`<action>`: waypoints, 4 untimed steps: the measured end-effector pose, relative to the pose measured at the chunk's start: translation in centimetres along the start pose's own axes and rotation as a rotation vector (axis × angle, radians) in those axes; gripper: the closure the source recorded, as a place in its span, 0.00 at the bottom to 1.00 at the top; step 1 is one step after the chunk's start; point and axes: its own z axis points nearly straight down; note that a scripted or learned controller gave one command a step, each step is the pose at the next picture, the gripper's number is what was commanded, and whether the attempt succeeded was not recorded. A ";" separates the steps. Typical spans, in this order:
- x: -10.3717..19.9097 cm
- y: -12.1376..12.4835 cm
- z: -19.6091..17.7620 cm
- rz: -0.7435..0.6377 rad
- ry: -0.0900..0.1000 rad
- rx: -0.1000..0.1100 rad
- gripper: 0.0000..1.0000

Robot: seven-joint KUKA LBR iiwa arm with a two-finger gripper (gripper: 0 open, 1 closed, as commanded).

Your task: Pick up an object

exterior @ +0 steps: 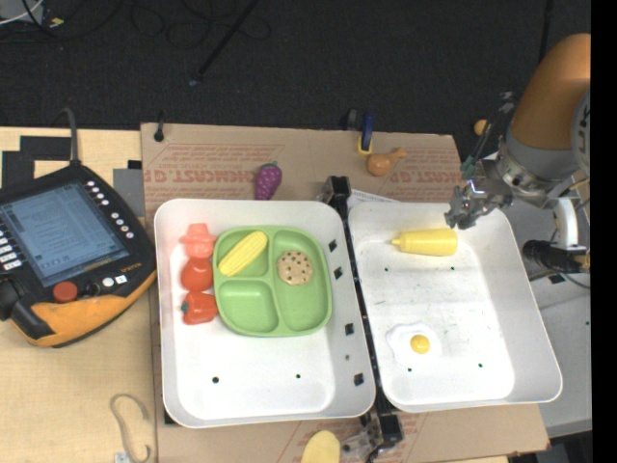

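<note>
While the tool [467, 208] hangs at the upper right of the frame, over the right bin's [540, 355] top edge, I cannot tell its state. Just left of it, a yellow bottle [425, 243] lies on its side in that bin. Toward the lower middle of the same bin sits a fried egg [416, 342]. At centre left, the left bin [251, 384] carries a green tray [275, 309] with corn [241, 252] and a cookie [295, 267].

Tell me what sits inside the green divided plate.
The green divided plate holds a corn cob and a cookie, in separate upper compartments. Whatever lies beneath them is covered.
</note>
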 end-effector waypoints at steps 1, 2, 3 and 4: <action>0.0 0.1 -1.5 0.001 0.002 0.002 1.00; 4.7 -1.5 -0.6 0.000 0.003 0.008 1.00; 9.0 -2.0 -1.0 -0.002 0.004 0.007 1.00; 14.2 -3.9 -1.7 -0.002 0.004 0.007 1.00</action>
